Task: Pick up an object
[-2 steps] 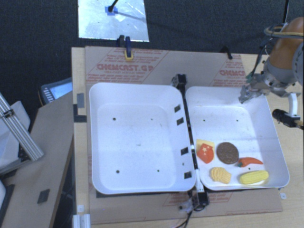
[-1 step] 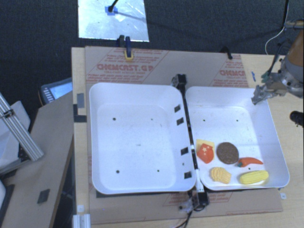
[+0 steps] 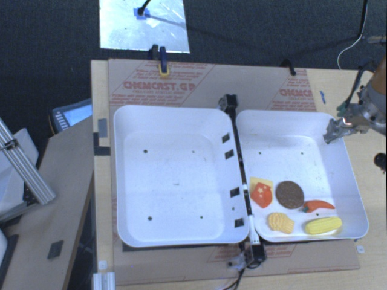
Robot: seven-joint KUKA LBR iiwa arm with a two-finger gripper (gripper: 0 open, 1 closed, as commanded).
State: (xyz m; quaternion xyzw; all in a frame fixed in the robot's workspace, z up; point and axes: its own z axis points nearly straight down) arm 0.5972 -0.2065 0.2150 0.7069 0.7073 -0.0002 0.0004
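The desk [image 3: 199, 77] carries two white bins side by side, and the right bin [image 3: 284, 144] serves as the landmark here. The left bin [image 3: 175, 174] lies against its left wall.

All the candidate objects sit in the near part of the right bin, close to its front rim. The round brown disc [image 3: 289, 194] is the largest; it looks flat and stiff, so a grip across its edge seems likelier to hold than one on its face. Left of it lies a yellow-and-red wedge [image 3: 261, 192], probably light toy food. The yellow corn cob [image 3: 323, 225], nearest the bin's front right corner, is rounded and may roll, so it is best taken across its middle. The ridged yellow piece [image 3: 280, 222] sits near the front rim, left of the corn. The red pepper [image 3: 318, 206], smallest and thin, could slip out easily.

The end effector [image 3: 334, 131] hangs over the right bin's far right rim, well apart from the objects; nothing shows between its fingers, and their spread is too small to tell.
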